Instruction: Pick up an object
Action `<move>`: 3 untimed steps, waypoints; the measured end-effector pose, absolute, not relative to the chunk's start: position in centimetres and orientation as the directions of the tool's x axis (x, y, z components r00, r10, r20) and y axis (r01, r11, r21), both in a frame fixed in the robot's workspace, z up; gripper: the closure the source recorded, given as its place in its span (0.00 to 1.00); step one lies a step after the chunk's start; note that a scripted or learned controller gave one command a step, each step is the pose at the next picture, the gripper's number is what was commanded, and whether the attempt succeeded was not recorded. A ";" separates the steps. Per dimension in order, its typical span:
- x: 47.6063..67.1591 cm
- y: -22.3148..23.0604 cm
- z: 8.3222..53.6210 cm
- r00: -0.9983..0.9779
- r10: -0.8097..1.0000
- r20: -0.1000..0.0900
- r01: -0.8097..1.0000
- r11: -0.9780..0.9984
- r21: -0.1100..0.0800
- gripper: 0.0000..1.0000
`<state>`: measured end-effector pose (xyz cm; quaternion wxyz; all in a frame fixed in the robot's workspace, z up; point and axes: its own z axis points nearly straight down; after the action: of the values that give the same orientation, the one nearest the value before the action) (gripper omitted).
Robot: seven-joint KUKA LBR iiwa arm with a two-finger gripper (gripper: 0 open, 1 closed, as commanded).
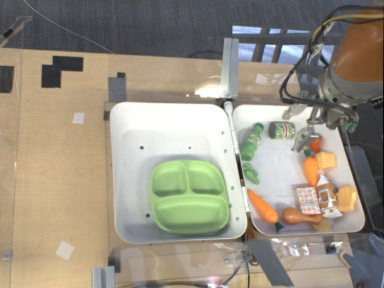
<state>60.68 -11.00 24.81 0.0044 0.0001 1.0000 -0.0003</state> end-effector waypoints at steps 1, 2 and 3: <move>56.1 -16.0 15.4 -0.996 0.095 -0.001 0.095 0.996 0.000 0.00; 55.4 -17.2 9.0 -0.996 0.082 -0.016 0.082 0.997 -0.002 0.00; 55.9 -17.1 10.5 -0.997 0.075 -0.034 0.075 0.997 -0.004 1.00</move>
<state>55.89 -17.12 10.53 0.0171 0.0375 0.9991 -0.0029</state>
